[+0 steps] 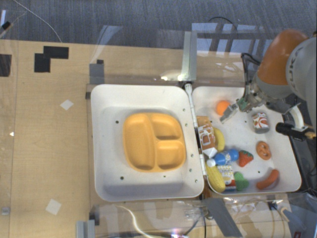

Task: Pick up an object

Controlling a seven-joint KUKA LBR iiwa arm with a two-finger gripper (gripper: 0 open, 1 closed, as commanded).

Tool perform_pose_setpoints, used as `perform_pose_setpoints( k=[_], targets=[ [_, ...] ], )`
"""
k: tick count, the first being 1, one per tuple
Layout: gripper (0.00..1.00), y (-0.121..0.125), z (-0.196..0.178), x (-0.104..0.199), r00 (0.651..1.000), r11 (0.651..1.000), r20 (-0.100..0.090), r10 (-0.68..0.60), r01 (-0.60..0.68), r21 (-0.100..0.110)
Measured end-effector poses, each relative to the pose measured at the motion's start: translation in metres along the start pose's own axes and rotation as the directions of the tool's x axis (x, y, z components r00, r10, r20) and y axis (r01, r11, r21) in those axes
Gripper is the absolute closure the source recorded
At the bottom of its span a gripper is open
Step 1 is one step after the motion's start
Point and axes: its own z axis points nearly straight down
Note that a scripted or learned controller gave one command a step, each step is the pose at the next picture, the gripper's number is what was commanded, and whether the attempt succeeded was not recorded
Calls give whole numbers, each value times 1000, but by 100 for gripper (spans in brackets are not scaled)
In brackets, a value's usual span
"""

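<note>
**A:** Camera view puts the grey arm with its orange band reaching in from your right, and its two-finger gripper [232, 111] hangs low over the far part of the right-hand shallow white bin [292, 177]. Can you read the fingers?

**B:** You can just about make them out, slightly spread, with nothing between them. The small round orange fruit [222, 106] lies just beside the tips, on their left, and looks the likeliest target. Whether a tip touches it, you cannot tell from this slant.

**A:** So nothing is picked up yet?

**B:** As far as you can judge, no. Everything lies on the bin floor: the white can with red print [260, 122] just to the right of the gripper, the orange disc with a face [263, 150] nearer you, the reddish sausage-shaped piece [268, 179] near the front corner.

**A:** And the crowded left side of that bin?

**B:** You have a brown printed packet [205, 134] against the wall, a yellow banana [219, 140] touching it, then a blue-and-white bottle [225, 158], a red strawberry [245, 157] and a yellow corn cob [214, 176] piled close together.

**A:** The other bin?

**B:** The left-hand white bin [106, 177] bears a yellow divided plastic tray [153, 142], well apart from the arm. You still need the closing, the grip and the lift; the approach alone looks done.
</note>
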Motion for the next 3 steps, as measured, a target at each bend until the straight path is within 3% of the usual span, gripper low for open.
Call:
perform_pose_setpoints(
  k=[1, 2, 3],
  targets=[
    [0, 21, 29, -33, 985, 985, -12, -170, 170, 12],
    [100, 25, 17, -35, 985, 985, 6, -175, 175, 1],
    [100, 37, -52, 9, 995, 995, 1, 103, -103, -4]
  ],
)
